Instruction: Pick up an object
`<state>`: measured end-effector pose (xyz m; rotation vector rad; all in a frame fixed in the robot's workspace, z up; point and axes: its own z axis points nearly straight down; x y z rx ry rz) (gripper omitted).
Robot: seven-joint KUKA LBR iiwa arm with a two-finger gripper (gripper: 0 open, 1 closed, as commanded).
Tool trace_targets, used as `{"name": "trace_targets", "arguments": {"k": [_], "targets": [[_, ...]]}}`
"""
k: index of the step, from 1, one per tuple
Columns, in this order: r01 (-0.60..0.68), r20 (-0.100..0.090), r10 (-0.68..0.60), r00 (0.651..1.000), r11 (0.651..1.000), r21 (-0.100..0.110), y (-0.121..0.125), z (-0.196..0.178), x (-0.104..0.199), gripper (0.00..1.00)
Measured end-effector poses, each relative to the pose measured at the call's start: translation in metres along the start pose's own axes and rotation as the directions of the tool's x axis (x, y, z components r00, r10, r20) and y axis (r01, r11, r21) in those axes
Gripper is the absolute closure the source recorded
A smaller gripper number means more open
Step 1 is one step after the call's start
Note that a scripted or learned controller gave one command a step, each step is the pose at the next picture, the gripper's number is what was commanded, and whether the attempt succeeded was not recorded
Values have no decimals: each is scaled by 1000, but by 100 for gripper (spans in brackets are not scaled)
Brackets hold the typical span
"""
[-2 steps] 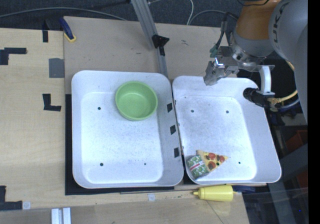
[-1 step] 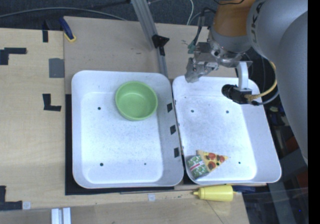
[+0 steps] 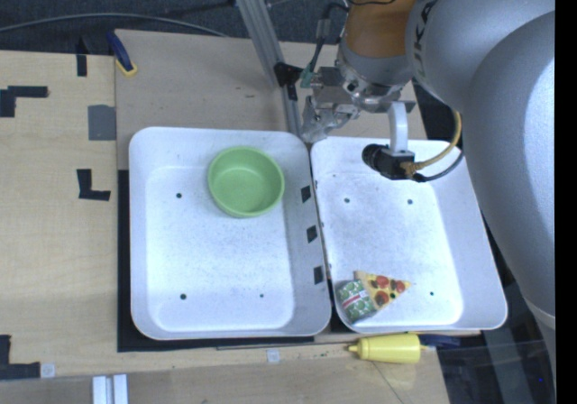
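1. Grey metal of the gripper (image 3: 323, 120) is seen at the far edge of the bins, over the seam between them; whether it is released or clenched cannot be told.
2. Nothing is seen held at the gripper, so the pick is judged not yet done.
3. A green bowl (image 3: 245, 180) is set in the left bin (image 3: 162, 303), near the gripper and the closest candidate.
4. A pizza slice (image 3: 385, 289) and a green packet (image 3: 354, 298) lie touching at the near corner of the right bin (image 3: 451, 240), well apart from the gripper.
5. A yellow bottle (image 3: 389, 348) lies outside, just beside the right bin's near rim.
6. Descent, grasp and lift are all judged still left.
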<state>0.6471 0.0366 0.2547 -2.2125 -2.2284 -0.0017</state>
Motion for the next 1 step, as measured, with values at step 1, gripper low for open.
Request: {"name": "trace_targets", "arguments": {"k": [1], "targets": [[0,1,0,1000,1000,1,3,0,58,100]]}}
